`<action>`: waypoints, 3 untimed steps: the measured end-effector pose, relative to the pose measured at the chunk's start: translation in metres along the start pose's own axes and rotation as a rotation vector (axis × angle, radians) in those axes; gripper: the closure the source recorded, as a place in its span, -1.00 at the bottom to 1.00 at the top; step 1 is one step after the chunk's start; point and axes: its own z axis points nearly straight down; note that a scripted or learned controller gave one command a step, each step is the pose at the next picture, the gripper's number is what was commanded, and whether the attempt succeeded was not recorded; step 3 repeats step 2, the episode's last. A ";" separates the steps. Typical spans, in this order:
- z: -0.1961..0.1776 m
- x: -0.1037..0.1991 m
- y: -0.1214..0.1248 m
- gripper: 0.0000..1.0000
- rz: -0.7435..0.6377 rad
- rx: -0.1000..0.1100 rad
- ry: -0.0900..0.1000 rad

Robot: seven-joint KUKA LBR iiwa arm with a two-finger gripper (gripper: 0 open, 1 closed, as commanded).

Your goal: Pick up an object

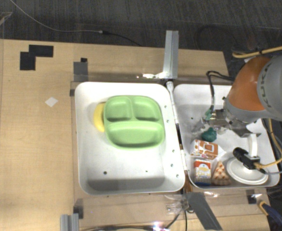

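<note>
Light wood counter [30, 143] on dark carpet [107, 8]. The end effector [209, 124] hangs over the right bin [191, 100], just above a teal object [209, 134]; can't tell its grip state. Green tray [133, 121] fills the left bin [121, 177].

Counter [30, 143]: pale wood, bearing two shallow white bins side by side, with black marks near its far left corner.

Left bin [126, 172]: holds a green sectioned tray [132, 121], three compartments, lying flat toward the far side. A yellow object [99, 118] shows at the tray's left edge, partly under it.

Right bin [191, 102]: holds a teal object [209, 134] near the middle; an orange-and-white packet [206, 149] just in front of it; a small carton [202, 171] and a brown textured item [221, 174] side by side at the near edge; a white round lid [247, 172] at the near right corner.

Arm [263, 88]: grey with an orange band, reaching into the right bin. Gripper [212, 121] low, just above the teal object; contact unclear.
</note>
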 end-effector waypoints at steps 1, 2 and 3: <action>-0.011 0.000 0.003 1.00 -0.002 -0.006 -0.002; -0.110 0.052 0.000 1.00 0.048 0.006 0.001; -0.110 0.052 0.000 1.00 0.048 0.006 0.001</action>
